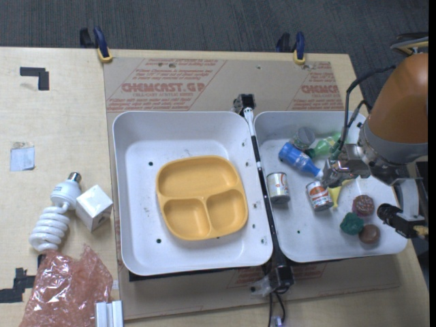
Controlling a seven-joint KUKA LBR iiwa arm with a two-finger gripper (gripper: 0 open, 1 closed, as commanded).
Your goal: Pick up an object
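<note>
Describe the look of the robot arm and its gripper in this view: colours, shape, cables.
The arm enters from the right as a large rounded orange section with a grey body below it. A thin black cable curves along its left side. The gripper is a compact metallic grey and black assembly over the right bin. A black rounded part juts out lower right. No markings are legible.

Bright, even light falls from overhead. The two white bins nearly wash out, with soft grey shadow along their inner walls and a dark strip beneath their front edge. The yellow tray shows mild sheen. Detail is soft throughout; small items look slightly blurred, and the orange arm at right is unfocused.
</note>
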